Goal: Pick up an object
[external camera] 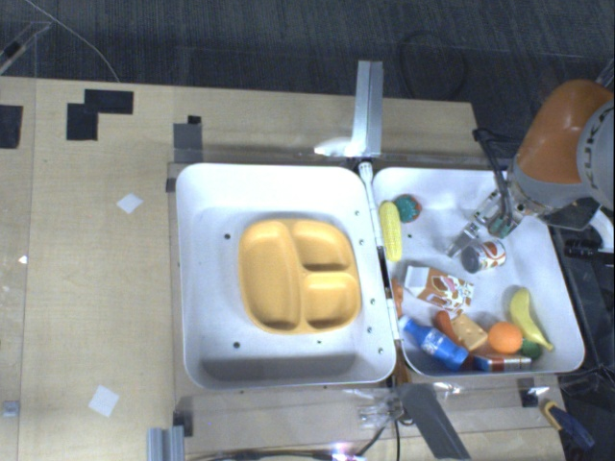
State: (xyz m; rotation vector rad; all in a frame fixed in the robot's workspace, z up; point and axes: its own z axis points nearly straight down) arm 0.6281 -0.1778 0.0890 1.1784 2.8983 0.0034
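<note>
My gripper reaches down into the right bin from the right and hangs low over its middle. A small round white and red object lies right beside the gripper's tip, touching or nearly touching it. A yellow corn cob lies along the bin's left wall, with a small green ball near its top end. Towards the front lie a white and orange packet, a blue bottle, an orange and a banana.
The left bin holds a yellow compartment tray. A metal post stands behind the divide between the bins. The objects crowd the right bin's front half; its back part has bare floor.
</note>
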